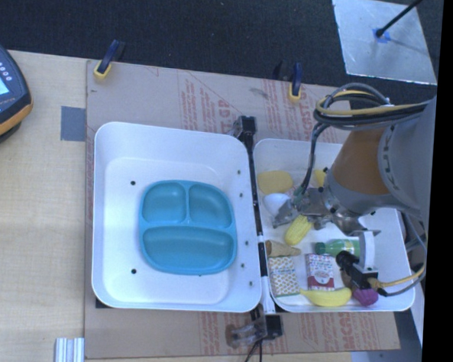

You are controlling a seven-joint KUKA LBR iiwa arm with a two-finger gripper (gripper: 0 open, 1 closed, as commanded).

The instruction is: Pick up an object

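1. Arm – grey with an orange band, reaches in from the right and hangs over the right bin. It covers most of that bin's far half.
2. Left bin – holds one blue divided plate, lying flat in the middle. It is well apart from the arm.
3. Right bin is the cluttered one. The near row has a banana, a red-and-white packet and a patterned packet. A purple piece sits at the near right, and a green-capped bottle lies on its side mid-bin.
4. Gripper – low in the right bin, near its left wall. Dark metal parts are visible, but open or closed I cannot tell; too dark and blurred.
5. Likely target is the yellow corn-like piece. It lies tilted, just near-side of the gripper tip, touching or almost touching it. Nothing is visibly clamped.
6. A pale yellow object and a white round thing sit just left and far of the gripper, close to it.
7. Step, by my judgement – descent or reach onto an item, grasp not yet confirmed.
8. Next move needs the tip centred over one item, then a close and a straight lift. The neighbours are crowded, so snagging a second item or slipping off the rounded yellow piece is a risk.
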